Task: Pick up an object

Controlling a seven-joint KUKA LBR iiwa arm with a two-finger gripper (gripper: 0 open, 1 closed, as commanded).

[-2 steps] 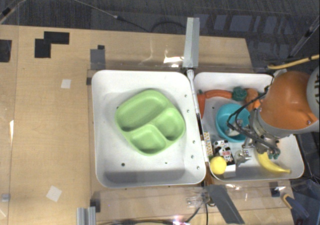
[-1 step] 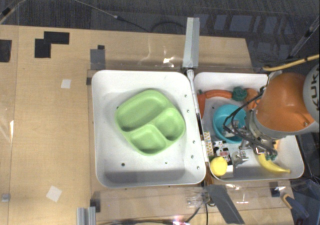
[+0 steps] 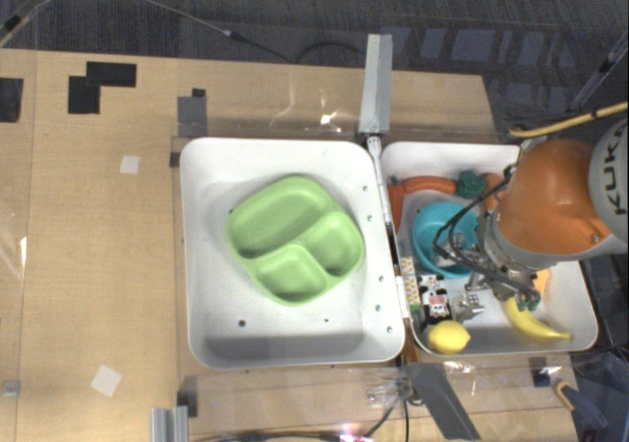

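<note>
The arm, with its orange band (image 3: 555,196), reaches in over the right bin (image 3: 587,327), and its wrist hangs above the bin's middle, with the jaws (image 3: 479,291) low among the clutter there. Whether the jaws are spread or pressed together I cannot tell, since the wrist and its cables cover them from above. Nothing can be seen pinched between them. The likeliest things to take lie just toward the near edge of the bin. The banana (image 3: 532,322) sits just beside the jaws on their near-right side, its long axis running slantwise from the wrist down toward the bin's near-right corner, so a grip across its narrow width would call for jaws set square to that slant. The lemon (image 3: 449,336) lies near the jaws on the near-left side, close to the bin's inner wall, round and with no axis to favour. A teal bowl (image 3: 437,234) stands on the far-left side of the wrist, partly hidden by it. The left bin (image 3: 201,332) holds a green divided tray (image 3: 295,239), well apart from the jaws.
</note>
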